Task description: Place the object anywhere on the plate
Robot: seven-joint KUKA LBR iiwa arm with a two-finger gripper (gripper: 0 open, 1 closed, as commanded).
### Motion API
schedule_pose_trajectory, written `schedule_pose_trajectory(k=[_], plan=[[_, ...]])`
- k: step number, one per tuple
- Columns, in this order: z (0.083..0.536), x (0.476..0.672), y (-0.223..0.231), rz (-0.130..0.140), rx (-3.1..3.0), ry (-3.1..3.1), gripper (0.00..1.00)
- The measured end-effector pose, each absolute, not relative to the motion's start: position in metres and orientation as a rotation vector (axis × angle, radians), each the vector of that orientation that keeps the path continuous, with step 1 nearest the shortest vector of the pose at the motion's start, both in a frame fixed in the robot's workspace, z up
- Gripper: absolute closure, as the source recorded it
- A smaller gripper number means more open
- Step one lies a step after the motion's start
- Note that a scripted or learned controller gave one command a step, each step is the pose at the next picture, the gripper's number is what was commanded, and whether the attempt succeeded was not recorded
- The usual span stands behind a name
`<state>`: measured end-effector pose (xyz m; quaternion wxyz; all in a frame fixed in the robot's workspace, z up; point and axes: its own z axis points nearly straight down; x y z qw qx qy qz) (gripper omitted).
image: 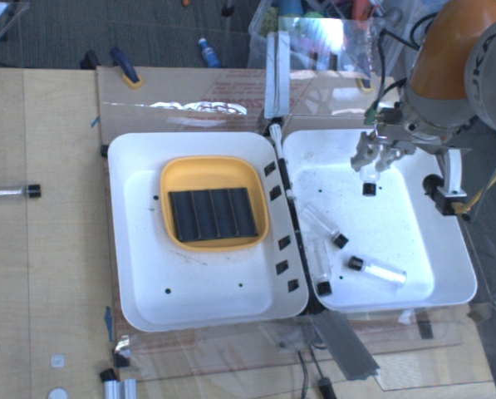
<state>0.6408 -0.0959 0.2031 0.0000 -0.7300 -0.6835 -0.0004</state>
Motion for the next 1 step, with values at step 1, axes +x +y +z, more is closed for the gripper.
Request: schedule_pose_trajectory(k=[1], plan=[[0.2227,0.6674,-0.1165,-0.003,-1.976,-2.447,1.0]])
